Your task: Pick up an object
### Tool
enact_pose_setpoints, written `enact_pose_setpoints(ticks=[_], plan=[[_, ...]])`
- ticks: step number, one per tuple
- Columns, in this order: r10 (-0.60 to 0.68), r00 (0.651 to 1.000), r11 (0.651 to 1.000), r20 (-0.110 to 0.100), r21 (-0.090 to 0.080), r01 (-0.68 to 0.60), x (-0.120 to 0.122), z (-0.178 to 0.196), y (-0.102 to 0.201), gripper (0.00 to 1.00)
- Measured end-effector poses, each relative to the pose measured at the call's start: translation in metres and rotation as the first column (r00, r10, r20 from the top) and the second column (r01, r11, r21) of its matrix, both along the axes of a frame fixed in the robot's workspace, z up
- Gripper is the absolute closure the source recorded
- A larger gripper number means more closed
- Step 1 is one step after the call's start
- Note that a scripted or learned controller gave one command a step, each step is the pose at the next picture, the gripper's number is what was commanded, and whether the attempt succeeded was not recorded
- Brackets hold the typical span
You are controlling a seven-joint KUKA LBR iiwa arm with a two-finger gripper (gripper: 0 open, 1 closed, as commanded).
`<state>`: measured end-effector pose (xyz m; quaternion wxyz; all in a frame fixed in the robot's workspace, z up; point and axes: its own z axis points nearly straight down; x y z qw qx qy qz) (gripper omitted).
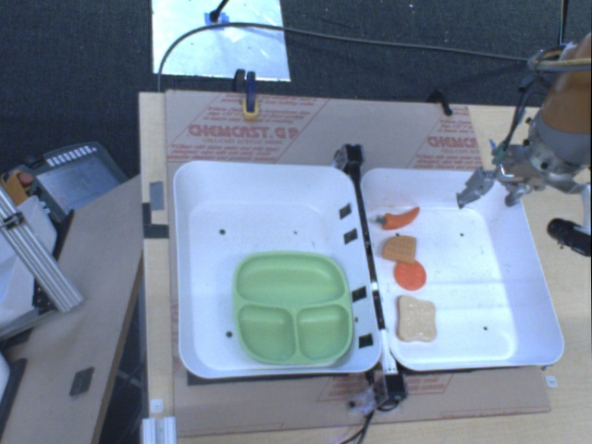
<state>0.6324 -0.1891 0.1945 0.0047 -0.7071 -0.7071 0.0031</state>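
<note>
One gripper point(493, 189) above right bin point(518, 276), empty

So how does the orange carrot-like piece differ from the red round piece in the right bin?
The carrot-like piece is elongated, tapered and orange with a green end; the red round piece is a flat disc of one colour. The carrot-like piece lies nearest the bin's far side, the red round piece further forward, past a tan block. Both sit near the right bin's left wall.

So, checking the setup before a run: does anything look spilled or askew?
Nothing stands out. The green divided plate sits flat in the left bin; four food pieces, including a carrot, lie in the right bin.
</note>
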Motion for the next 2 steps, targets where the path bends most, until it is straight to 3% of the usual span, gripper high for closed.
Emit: enact_pose_setpoints(ticks=[1, 2], plan=[[0.003, 1.0, 1.0, 0.012, -0.003, -0.003, 0.003, 0.008, 0.001, 0.0], [0.001, 1.0, 1.0, 0.009, -0.002, -0.001, -0.005, -0.049, -0.004, 0.0]])
